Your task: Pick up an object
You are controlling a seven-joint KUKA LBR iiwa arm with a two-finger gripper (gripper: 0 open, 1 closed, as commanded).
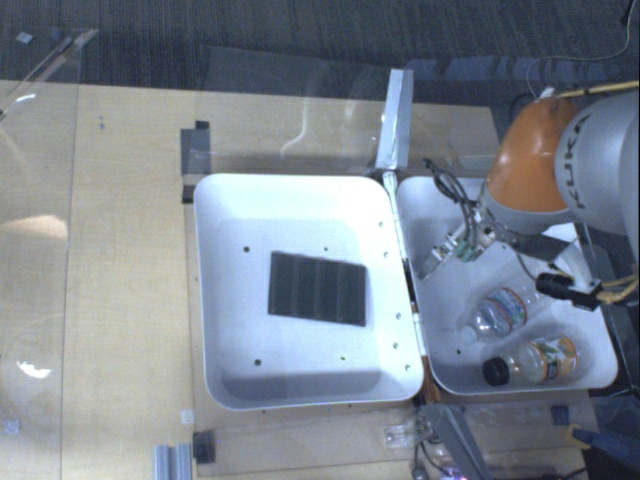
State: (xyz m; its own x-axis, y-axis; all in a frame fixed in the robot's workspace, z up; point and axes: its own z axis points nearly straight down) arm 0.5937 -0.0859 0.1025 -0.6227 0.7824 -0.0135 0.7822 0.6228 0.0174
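1. At three o'clock, the grey arm with an orange band [540, 163] bends over the right shallow white bin [440, 363].
2. Whether its jaws are clenched, I cannot tell.
3. A clear plastic bottle [500, 311] and a black-capped bottle [535, 361] lie at five o'clock.

My own grey arm [608, 158] bears part of the maker's name, "KU", at three o'clock; I read no other lettering.

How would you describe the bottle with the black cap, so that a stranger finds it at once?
Look at the right white bin, under the grey arm. Two bottles lie near its front edge. The bottle with the black cap is the one closer to the front, with amber contents; its neighbour, the clear bottle, has a blue label.
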